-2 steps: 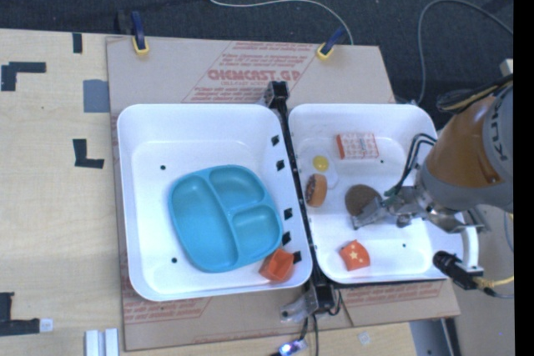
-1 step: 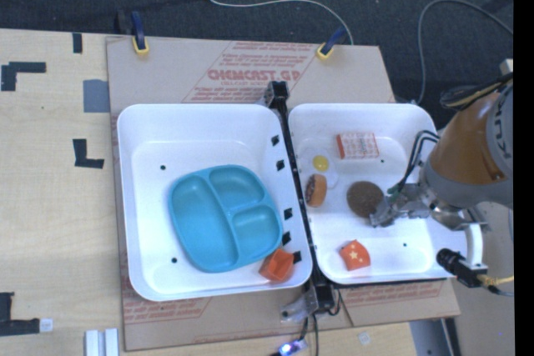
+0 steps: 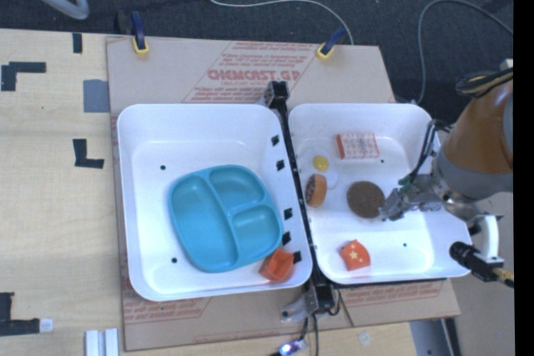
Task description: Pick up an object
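The claw [image 3: 394, 208] hangs low inside the right bin [image 3: 417, 263], and it sits at the right side of a round brown disc [image 3: 365, 199], touching it or almost touching it; the view is too small here to say which. I cannot tell if the fingers are spread or closed, because they look as one dark blur, and nothing is seen between them. The brown disc is the nearest thing, so I judge it is the target of the pick. The main risk is that the disc looks flat and low: if the fingers come down on its edge and not around it, they may push it away to the left, toward the small brown bun-like piece [image 3: 315, 190] and the yellow ball [image 3: 320, 164] beyond it, instead of gripping it. A second risk is that the tips hit the floor of the bin before they close. In front of the claw, a red and orange piece [image 3: 355, 254] lies apart and should not disturb. Behind the claw, a red and white packet [image 3: 358, 146] is also apart. Far to the left, the other bin [image 3: 133, 137] holds a blue divided tray [image 3: 224, 217] and an orange block [image 3: 278, 265], well away from the action.
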{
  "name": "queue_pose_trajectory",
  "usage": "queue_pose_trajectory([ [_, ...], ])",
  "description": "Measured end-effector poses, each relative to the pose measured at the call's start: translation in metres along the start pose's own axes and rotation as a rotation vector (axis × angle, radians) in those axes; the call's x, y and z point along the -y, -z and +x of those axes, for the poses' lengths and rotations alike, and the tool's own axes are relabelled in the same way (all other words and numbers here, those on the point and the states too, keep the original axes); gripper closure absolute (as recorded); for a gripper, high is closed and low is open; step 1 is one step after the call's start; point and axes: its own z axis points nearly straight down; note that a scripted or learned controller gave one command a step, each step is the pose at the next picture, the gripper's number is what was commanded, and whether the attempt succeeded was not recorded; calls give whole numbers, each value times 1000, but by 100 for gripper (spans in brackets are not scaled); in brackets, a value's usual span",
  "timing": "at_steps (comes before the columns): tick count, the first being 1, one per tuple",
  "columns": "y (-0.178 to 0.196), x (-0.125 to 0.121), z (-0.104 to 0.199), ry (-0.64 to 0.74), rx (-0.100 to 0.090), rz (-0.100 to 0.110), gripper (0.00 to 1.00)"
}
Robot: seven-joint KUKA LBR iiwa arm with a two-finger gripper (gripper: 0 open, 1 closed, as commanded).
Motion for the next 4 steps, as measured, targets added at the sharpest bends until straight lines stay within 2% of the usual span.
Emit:
queue_pose_trajectory([
  [2, 85, -1, 6, 1, 1, -2, 100],
  [3, 86, -15, 59, 5, -1, 2, 100],
  [4, 96, -15, 112, 6, -2, 2, 100],
])
